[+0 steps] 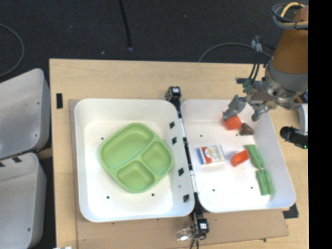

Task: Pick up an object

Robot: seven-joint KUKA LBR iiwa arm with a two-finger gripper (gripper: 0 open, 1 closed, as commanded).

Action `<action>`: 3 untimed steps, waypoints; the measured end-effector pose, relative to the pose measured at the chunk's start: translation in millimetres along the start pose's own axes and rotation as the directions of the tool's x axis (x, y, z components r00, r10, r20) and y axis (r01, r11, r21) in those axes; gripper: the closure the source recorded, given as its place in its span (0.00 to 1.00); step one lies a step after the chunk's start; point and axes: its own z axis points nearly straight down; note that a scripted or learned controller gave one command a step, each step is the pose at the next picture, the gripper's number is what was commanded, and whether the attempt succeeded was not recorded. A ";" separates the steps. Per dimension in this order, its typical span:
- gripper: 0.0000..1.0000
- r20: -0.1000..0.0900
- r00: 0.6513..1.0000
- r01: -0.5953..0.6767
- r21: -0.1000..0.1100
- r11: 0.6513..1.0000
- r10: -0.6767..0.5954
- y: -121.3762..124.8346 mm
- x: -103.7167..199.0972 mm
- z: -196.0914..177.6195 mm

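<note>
The gripper [247, 109] hangs with fingers spread over the right bin [218, 201], straddling nothing, just beside an orange block [233, 122] (a brown lump [246, 130] lies close by).

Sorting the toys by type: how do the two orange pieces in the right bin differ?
The upper orange piece lies right under the gripper, near the bin's far side; the lower orange piece lies mid-bin, apart from the arm, between the small box and a green piece. The upper looks blockier, the lower longer and tilted. Both are small and orange.
</note>
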 end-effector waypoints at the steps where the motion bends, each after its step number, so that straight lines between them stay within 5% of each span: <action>1: 0.00 0.001 1.000 0.002 -0.012 1.000 -0.002 1.7 0.3 -7.0; 3: 0.00 0.002 1.000 -0.001 -0.007 1.000 0.001 8.9 -0.6 115.9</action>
